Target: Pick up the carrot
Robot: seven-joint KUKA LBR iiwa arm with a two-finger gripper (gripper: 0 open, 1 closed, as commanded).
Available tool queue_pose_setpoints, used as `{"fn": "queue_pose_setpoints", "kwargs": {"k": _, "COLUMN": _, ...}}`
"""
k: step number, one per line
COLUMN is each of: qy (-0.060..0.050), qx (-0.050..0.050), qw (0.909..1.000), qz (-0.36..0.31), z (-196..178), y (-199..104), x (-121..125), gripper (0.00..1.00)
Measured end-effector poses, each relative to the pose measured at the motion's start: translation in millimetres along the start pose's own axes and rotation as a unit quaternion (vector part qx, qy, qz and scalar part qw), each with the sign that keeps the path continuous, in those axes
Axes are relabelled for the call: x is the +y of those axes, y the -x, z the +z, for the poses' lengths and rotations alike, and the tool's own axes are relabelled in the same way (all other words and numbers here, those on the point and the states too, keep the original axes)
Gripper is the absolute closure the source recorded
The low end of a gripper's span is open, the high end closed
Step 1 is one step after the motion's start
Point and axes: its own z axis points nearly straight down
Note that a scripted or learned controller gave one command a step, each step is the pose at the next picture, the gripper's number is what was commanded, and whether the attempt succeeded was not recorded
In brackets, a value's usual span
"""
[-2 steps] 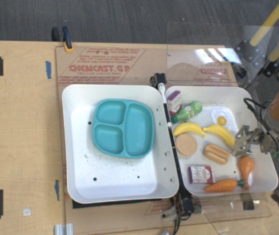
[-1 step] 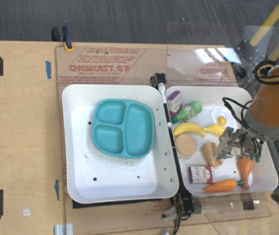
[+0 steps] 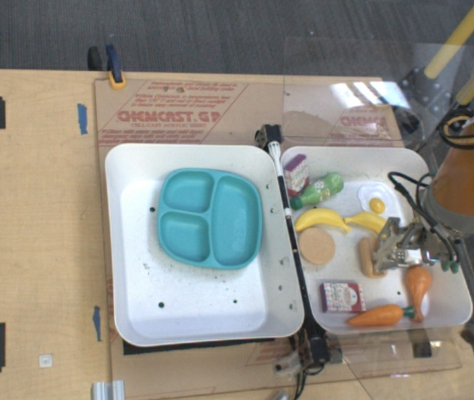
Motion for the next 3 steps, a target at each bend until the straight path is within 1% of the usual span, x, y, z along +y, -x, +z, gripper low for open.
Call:
{"fn": "queue_pose_setpoints", "kwargs": {"k": 1, "qy": 0.000, "qx": 0.000, "qw": 1.0000, "qz": 0.000, "z": 0.6, "y": -0.3, "x": -0.1, "gripper": 0.00}}
{"fn": "queue_pose_setpoints", "kwargs": {"k": 2, "qy": -0.004, "qx": -0.006, "qw": 0.9994, "qz": 0.034, "z": -228.1, "y": -20.6, "x": -52.5, "gripper": 0.00}}
{"fn": "queue_pose_setpoints", "kwargs": {"k": 3, "qy": -0.003, "qx": -0.009, "qw": 0.9808, "qz": 0.195, "z": -22.8, "y": -27.2, "x": -53.1, "gripper": 0.00}}
